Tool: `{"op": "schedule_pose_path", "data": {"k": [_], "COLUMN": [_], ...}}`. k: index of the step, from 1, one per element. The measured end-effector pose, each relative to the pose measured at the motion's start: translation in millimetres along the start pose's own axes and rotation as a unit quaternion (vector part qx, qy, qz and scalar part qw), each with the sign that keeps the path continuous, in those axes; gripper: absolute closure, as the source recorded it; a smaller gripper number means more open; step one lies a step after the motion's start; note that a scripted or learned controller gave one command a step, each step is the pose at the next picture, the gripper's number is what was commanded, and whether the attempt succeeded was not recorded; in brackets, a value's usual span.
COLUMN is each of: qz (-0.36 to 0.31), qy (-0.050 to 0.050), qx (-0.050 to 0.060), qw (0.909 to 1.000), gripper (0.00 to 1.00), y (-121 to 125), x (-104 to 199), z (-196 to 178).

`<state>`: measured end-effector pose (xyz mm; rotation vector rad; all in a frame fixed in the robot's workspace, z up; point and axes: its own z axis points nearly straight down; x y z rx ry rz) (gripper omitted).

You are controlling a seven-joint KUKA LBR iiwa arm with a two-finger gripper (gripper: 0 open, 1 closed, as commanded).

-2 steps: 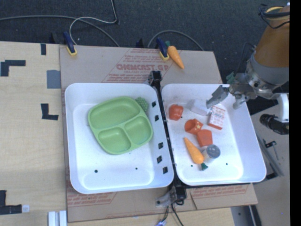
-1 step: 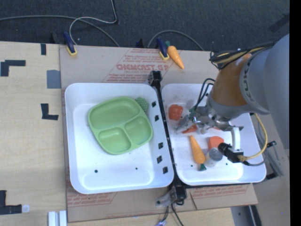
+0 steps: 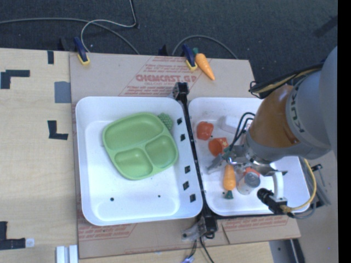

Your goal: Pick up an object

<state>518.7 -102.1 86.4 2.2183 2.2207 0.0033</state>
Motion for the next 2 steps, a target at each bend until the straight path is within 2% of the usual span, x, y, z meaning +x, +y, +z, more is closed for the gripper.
{"op": "schedule_pose_path", "data": {"k": [1, 2], "qz": [0.000, -0.001], "qy": [-0.001, 0.000], "qx": [-0.001, 0.002], "qw": [1.0000, 1.0000], "gripper": [1.00, 1.00], "y": [0.6, 19.1], "x": [-0.6, 59.5], "z": [-9.9, -97.9]}}
